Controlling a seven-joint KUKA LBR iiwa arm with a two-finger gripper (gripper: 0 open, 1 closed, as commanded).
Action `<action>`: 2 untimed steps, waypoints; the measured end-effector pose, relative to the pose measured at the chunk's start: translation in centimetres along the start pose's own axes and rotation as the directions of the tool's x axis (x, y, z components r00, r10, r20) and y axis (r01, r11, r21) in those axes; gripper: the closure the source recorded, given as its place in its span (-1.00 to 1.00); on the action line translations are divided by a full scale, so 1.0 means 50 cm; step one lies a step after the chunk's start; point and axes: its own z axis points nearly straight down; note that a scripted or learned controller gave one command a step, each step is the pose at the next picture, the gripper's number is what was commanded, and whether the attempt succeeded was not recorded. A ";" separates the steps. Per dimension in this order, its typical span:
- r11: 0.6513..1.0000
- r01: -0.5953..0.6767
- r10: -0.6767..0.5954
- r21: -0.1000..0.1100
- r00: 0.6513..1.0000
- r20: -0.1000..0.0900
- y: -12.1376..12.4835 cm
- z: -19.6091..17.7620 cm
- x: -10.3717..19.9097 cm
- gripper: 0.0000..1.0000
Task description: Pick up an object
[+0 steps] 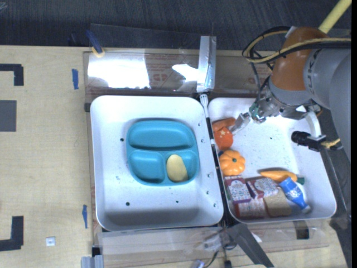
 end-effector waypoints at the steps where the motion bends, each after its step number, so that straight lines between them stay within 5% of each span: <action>1: 0.975 -0.223 0.223 -0.005 0.975 0.000 0.028 -0.283 0.005 -1.00; 2: 0.991 -0.133 0.133 0.013 0.991 -0.007 -0.105 -0.033 0.023 -1.00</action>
